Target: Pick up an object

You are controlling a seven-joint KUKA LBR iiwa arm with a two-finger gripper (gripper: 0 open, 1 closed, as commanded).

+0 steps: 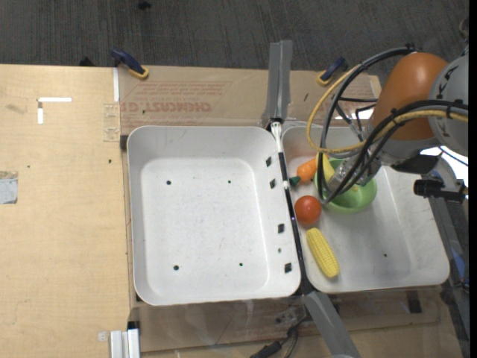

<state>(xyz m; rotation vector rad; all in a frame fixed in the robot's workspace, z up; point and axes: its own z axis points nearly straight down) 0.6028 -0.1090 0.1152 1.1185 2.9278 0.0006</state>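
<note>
1. Where the arm (417,95) reaches in from the right, a green bowl (356,194) sits at the far left of the right bin (402,267), under the gripper (344,176); its finger state cannot be told.
2. An orange carrot (305,172) lies just left of the bowl.
3. A red tomato (308,209) sits nearer, beside the bowl.
4. A yellow corn cob (323,251) lies nearest.
5. The left bin (209,144) adjoins it.

Your arm (436,118) reached in from the right and bent downward, its orange band (411,88) turned up toward the camera. Black and yellow cables looped over the wrist and hid much of it. The gripper (347,176) hung low beneath that tangle, too obscured to read.
</note>
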